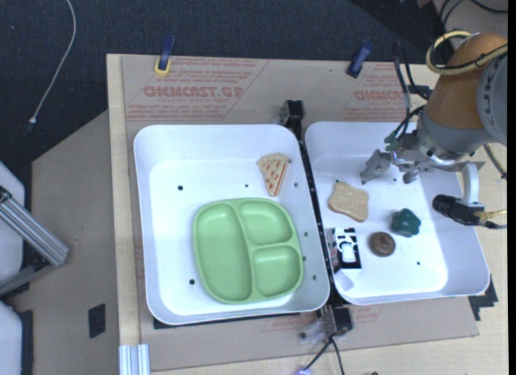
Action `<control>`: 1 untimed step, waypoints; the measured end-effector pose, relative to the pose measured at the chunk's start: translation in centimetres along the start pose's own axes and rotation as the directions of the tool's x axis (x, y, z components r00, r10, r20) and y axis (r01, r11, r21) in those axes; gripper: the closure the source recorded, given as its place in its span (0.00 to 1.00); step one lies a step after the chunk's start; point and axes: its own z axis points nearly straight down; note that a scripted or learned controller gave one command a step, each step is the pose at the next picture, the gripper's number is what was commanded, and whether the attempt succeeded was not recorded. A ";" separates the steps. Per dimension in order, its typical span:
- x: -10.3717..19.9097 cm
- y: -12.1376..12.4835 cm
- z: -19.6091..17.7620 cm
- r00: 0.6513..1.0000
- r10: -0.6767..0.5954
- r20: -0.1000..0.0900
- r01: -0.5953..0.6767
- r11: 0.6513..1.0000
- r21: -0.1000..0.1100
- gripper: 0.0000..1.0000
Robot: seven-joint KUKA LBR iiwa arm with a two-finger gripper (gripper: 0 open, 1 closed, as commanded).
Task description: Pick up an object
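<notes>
In the right bin (419,281) lie a tan slice of bread (348,202), a dark green lump (405,222) and a small brown round piece (382,243). My gripper (390,169) hangs over the back of this bin, behind and to the right of the bread. Its two grey fingers are spread apart, open, with nothing between them. A grilled sandwich wedge (274,173) rests in the left bin (161,204), near its back right corner.
A green divided plate (246,248) takes up the middle of the left bin. A black-and-white tag (347,248) sits on the rim between the bins. The orange-banded arm (459,83) reaches in from the upper right, with a black part (455,208) at the right bin's side.
</notes>
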 end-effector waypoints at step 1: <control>0.0 0.2 3.5 1.000 0.002 0.001 -0.002 1.000 -0.010 0.00</control>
